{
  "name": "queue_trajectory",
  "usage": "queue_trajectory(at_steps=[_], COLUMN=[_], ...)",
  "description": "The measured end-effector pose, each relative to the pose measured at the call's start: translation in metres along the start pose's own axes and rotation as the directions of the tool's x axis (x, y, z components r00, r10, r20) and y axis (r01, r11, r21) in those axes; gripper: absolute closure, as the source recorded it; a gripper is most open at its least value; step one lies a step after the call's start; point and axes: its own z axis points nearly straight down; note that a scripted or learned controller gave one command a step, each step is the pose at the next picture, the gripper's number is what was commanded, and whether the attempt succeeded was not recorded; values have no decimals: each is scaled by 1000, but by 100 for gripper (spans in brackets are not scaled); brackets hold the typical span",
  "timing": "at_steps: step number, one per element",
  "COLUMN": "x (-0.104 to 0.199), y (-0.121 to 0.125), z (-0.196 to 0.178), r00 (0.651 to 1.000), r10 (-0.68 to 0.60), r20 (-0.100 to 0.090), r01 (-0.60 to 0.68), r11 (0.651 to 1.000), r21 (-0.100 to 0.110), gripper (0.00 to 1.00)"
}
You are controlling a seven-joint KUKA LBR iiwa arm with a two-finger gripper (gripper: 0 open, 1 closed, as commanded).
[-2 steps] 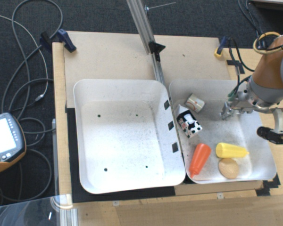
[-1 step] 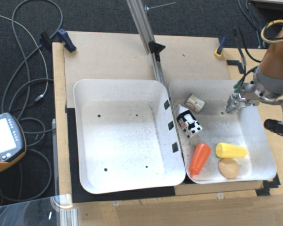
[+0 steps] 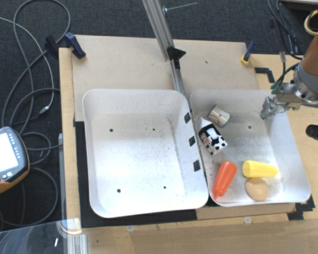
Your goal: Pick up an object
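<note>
The right bin (image 3: 286, 142) holds several objects. A small beige cylinder (image 3: 219, 115) lies near its back left. Below it sits a white block with black and red marks (image 3: 212, 137). An orange carrot-shaped piece (image 3: 224, 178) leans against the bin's front left wall. A yellow piece (image 3: 260, 169) lies at the front right, with a tan rounded lump (image 3: 257, 190) just in front of it. My gripper (image 3: 268, 110) hangs over the bin's back right area, apart from all the objects, with nothing seen between its fingers.
The left bin (image 3: 135, 152) lies beside the right one. A metal pole (image 3: 158, 23) slants down from the top to the gap between the bins. Cables and a handheld pendant (image 3: 5, 160) lie on the floor at left. Clamps sit at the board's back corners.
</note>
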Motion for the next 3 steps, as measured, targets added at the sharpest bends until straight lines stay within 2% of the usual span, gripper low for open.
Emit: queue_trajectory(at_steps=[1, 2, 3], x=[3, 3, 58], y=[1, 3, 17], z=[-45, -68, -74], r00=[1000, 1000, 1000], r10=[0, 0, -5], r20=[0, 0, -3], r01=[0, 0, 5], r11=[1000, 1000, 1000], r21=[0, 1, 2], gripper=[100, 100, 100])
